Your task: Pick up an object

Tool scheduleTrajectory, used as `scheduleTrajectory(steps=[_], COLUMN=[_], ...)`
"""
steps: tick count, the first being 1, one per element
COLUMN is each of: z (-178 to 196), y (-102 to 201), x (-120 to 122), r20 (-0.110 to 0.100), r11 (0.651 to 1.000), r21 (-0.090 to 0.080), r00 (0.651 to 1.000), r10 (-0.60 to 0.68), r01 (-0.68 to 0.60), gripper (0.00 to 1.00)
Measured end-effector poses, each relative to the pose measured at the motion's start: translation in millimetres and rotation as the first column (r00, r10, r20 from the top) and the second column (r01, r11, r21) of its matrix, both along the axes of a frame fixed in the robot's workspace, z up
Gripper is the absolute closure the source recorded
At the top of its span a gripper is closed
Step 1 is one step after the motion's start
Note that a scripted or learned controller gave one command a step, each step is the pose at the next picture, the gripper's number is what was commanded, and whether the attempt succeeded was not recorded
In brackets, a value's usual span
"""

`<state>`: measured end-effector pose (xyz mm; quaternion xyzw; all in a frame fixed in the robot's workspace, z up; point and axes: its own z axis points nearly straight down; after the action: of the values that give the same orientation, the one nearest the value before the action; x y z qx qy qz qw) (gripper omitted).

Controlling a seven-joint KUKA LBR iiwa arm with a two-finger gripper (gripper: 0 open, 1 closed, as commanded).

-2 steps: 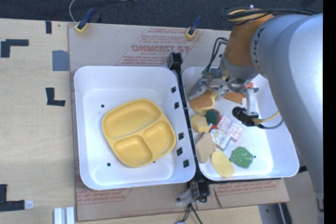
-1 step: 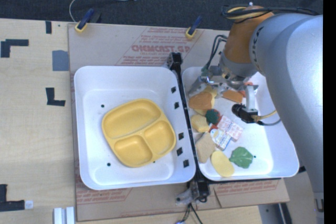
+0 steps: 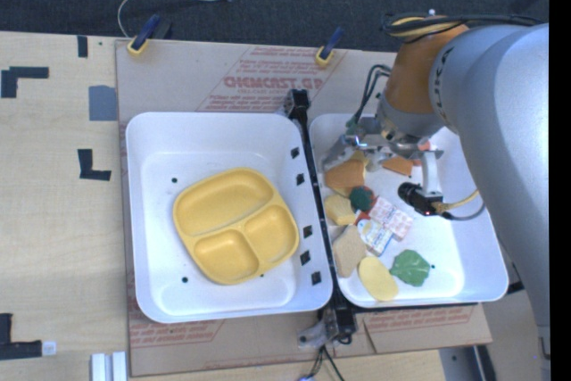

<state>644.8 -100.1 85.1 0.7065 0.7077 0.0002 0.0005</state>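
Reaching in from the right, the grey arm (image 3: pixel 500 103) bends down over the right white bin (image 3: pixel 473 272), its orange band (image 3: pixel 412 76) above the wrist. The hand (image 3: pixel 379 143) sits low at the back of that bin, over the top end of a pile of small objects; whether it is open or closed cannot be told, and nothing can be seen held in it.

Just below and beside the hand lies a tan wedge-shaped piece (image 3: pixel 346 176), with a small dark green item (image 3: pixel 360 197) touching its lower edge. An orange piece (image 3: pixel 401 165) lies just right of the hand. Further forward are a pale yellow round piece (image 3: pixel 339 210), a red-and-white printed packet (image 3: pixel 385 223), a green leaf-shaped toy (image 3: pixel 410 268) and a yellow oval piece (image 3: pixel 379 279).

The left white bin (image 3: pixel 147 192) holds a yellow divided plate (image 3: pixel 234 226), well apart from the hand. Both bins rest on a cardboard sheet (image 3: pixel 250 76) on the table (image 3: pixel 53 219).
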Motion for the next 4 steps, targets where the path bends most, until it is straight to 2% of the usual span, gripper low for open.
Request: scheduleTrajectory(steps=[1, 2, 3, 4], z=[-1, 1, -1, 1], y=[4, 1, 6, 4], x=[24, -34, 15, -48], r20=[-0.004, -0.001, 0.002, -0.001], r11=[1.000, 1.000, 1.000, 1.000], r21=[-0.001, -0.001, 0.000, -0.001], r00=[1.000, 1.000, 1.000, 1.000], r10=[0.001, -0.001, 0.001, -0.002], r01=[-0.001, 0.001, -0.001, 0.002], gripper=[0.00, 0.00, 0.00, 0.00])
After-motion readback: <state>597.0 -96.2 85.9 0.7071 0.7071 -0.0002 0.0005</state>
